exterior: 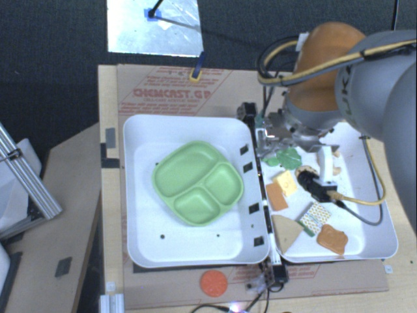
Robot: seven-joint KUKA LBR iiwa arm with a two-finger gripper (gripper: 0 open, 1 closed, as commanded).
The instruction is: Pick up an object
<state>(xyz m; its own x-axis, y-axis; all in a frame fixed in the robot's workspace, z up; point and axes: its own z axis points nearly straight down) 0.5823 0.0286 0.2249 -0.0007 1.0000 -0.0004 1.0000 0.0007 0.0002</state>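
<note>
**Gripper low over clutter at right bin's inner wall**

Gripper [277, 142] sits down in the right bin [376, 238], hard by the wall shared with the left bin [140, 194]. Can't tell if it is clenched or released, since the wrist blocks the view. Likely target is the green leafy piece [288, 156], just under and beside the gripper, near the bin's inner edge.

Risks:
- It could clip the bin wall, which is very close.
- The piece looks thin and flat, so a grasp may slide off or close on nothing.
- The yellow block [285, 184] and orange slab [276, 199] lie just beside it and could be nudged or grabbed too.

The target is pale green with a ragged outline, partly hidden by the gripper. The 3-section green plate [197, 182] in the left bin is well apart.
</note>
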